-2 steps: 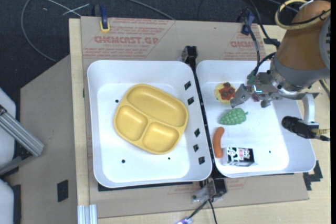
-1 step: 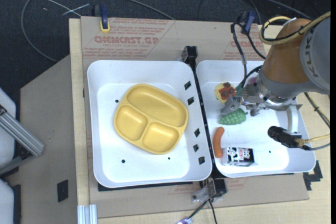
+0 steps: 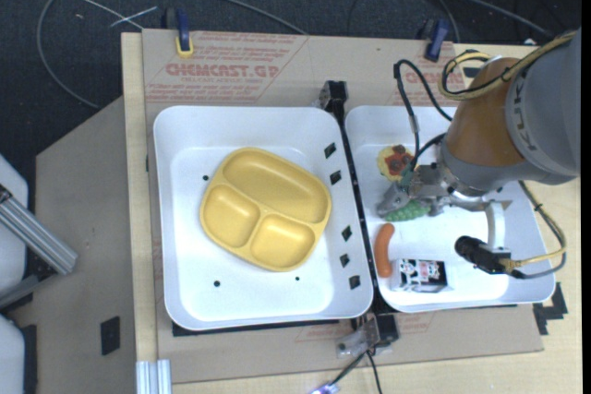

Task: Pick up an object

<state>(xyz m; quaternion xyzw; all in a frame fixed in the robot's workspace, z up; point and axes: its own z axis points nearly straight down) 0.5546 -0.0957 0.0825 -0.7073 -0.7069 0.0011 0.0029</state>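
A: While my claw (image 3: 404, 198) hangs low in the right bin (image 3: 526, 286), what lies around it?

B: Fig. 1. My claw sits over a green item (image 3: 409, 211), touching or just above it; can't tell which. Finger state: cannot tell, wrist blocks it. Just below-left of claw: orange sausage-shaped obj. (image 3: 383, 251), lying lengthwise. Below claw, beside that: small black-and-white printed box (image 3: 422, 273), flat. Just above claw: yellow-and-red toy (image 3: 395, 161).

A: And farther off?

B: Well left of claw, across the divider, left bin (image 3: 175, 198) holds a yellow 3-compartment plate (image 3: 265, 208), right way up. My orange band (image 3: 476, 120) shows up-right of claw.
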